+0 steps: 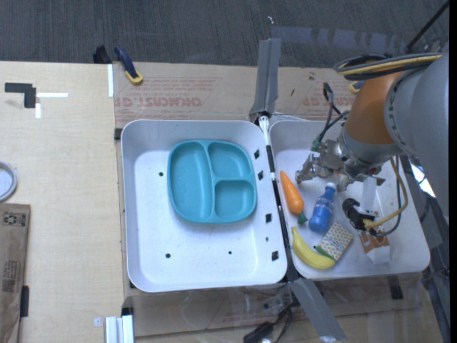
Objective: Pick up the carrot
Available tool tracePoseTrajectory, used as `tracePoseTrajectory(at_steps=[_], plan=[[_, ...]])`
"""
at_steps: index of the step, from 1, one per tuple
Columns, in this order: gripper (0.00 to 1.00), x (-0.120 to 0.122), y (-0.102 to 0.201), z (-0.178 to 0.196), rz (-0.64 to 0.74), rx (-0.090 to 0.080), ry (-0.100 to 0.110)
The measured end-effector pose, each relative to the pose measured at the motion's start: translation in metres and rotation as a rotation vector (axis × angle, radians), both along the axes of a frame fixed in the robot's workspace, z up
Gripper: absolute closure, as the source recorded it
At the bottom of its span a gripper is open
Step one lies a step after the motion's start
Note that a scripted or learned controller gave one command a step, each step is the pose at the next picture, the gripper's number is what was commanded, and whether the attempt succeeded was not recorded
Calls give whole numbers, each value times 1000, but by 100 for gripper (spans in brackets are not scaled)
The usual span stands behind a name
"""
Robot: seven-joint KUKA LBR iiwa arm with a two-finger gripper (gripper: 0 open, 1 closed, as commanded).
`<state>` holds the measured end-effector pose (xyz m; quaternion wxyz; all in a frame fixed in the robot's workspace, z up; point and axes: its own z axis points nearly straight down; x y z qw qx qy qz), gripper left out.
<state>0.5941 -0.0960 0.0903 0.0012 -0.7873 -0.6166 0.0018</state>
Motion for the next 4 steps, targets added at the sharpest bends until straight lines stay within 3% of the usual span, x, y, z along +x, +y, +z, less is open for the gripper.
tracePoseTrajectory(at_steps=[1,2,3,4], plan=[[0,7,2,1,-310,-2,-2],[0,-13,1,1,-64,0,-1],[0,-1,2,1,-326,-2,-2],[0,-32,-2,0,-732,-3,1]])
